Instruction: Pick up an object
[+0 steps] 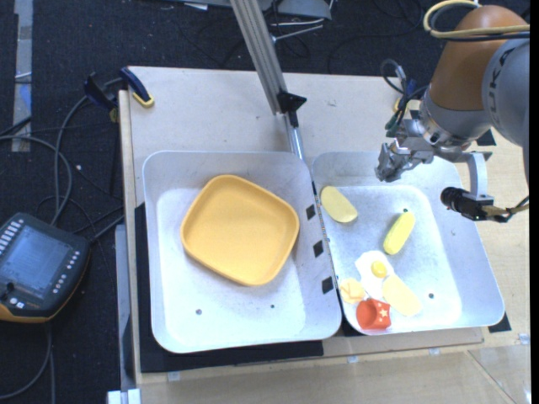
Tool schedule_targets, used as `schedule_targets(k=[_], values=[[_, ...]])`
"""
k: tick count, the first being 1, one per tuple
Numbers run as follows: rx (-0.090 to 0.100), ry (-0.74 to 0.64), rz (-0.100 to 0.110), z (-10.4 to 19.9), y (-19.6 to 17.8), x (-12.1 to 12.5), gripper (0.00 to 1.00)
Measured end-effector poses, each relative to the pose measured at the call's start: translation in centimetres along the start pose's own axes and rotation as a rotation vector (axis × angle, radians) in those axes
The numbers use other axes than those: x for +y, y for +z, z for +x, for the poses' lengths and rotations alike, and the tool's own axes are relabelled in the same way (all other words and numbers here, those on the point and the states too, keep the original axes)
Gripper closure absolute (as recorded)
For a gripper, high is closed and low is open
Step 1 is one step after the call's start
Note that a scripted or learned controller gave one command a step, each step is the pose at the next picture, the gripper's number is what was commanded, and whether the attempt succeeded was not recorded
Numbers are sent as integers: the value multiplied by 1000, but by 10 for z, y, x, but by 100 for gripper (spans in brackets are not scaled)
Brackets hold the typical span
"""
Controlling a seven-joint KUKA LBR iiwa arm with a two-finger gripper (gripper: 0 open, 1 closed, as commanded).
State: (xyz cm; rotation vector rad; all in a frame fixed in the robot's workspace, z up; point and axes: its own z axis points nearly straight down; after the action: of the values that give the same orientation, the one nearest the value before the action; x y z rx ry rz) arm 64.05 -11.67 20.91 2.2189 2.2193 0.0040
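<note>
Single fixed camera: sitting above the bench [219, 99], looking down at a slant, taking in both white bins [168, 310] whole plus surrounding floor; arm [476, 66] entering from the frame's right.

A pale worktop [210, 112] stands on a dark, speckled floor [59, 40]. Black cables [63, 171] trail over the floor past the worktop's left edge, where a handheld pendant [38, 263] with a grey screen lies. A clamp [126, 87] with a yellow tip grips the worktop's far left corner. A grey metal pole [257, 40] slants across its far edge. Light is even, with soft shadows.
</note>
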Motion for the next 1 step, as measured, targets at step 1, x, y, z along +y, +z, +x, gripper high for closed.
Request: schedule_targets(k=[1], values=[[0,0,-1,0,-53,1,100]])
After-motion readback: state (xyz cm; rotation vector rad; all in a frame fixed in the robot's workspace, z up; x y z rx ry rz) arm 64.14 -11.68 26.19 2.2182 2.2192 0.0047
